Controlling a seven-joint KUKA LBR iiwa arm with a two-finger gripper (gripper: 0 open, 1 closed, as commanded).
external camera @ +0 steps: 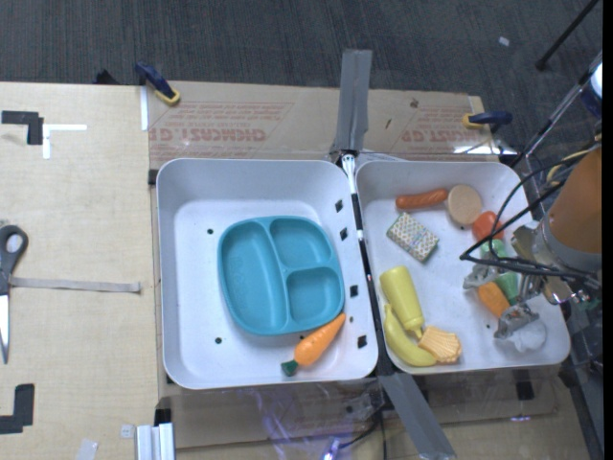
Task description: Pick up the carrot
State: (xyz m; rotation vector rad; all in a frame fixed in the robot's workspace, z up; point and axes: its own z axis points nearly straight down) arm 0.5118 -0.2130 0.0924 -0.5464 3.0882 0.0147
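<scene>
Progress on the pick looks close to nil, judging by where things lie. The carrot (pixel 319 343), orange with a green stub at its lower-left end, lies at a slant in the left bin (pixel 182 257), in the lower middle of the frame, just beside or touching the lower right rim of the teal divided plate (pixel 280 274), with nothing gripping it. The gripper (pixel 512 319) sits over in the right bin (pixel 460 172), near the lower right of the frame, well apart from the carrot and across the wall between the bins. Whether the jaws are open or closed I cannot tell; the metal parts there are tangled with cables and a small orange piece (pixel 493 298) beside them, which may be another toy but is too cluttered to name. Around it lie a yellow mustard bottle (pixel 402 297), a banana (pixel 404 347), a crinkle-cut chip piece (pixel 442 344), a patterned sponge block (pixel 413 236), a sausage (pixel 422 199) and a round tan disc (pixel 465 204). What remains, as I judge it, is the whole job: cross to the left bin, line up along the carrot's slant, close on it and lift.
</scene>
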